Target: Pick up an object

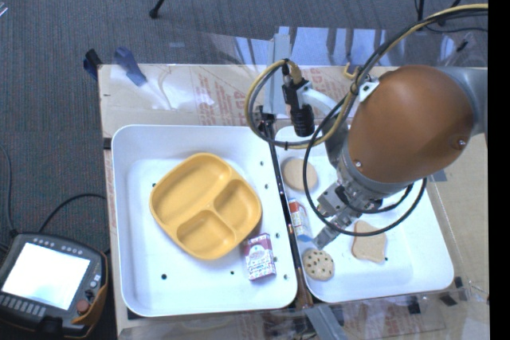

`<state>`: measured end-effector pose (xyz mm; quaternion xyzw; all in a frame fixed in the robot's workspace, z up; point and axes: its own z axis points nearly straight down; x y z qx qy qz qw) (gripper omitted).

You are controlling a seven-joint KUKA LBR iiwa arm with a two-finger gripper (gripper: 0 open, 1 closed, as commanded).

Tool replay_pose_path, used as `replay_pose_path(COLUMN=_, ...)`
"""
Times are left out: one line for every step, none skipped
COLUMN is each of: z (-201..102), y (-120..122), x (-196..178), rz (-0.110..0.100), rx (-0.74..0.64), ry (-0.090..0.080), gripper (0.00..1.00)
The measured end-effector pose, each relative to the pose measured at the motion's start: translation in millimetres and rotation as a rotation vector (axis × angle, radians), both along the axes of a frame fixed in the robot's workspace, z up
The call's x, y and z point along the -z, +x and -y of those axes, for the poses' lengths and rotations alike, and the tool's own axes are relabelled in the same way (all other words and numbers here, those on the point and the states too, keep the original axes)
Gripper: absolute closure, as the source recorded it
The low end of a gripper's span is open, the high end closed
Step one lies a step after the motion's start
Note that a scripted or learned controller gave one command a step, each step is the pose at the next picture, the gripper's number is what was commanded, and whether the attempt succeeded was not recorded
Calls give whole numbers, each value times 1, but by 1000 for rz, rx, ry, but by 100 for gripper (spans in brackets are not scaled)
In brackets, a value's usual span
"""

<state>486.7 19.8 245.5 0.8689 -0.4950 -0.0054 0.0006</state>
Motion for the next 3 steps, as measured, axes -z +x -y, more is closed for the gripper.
replay_pose_path(z=38, y=-11, x=9, rz=1, rx=-334, ry=4, gripper=100)
replay_pose_path(z=17, y=7, x=27, rz=3, rx=-731, ry=10, gripper=100)
replay_pose_path(z=15, y=7, x=21, rz=-5, rx=-726, ry=18, gripper=100)
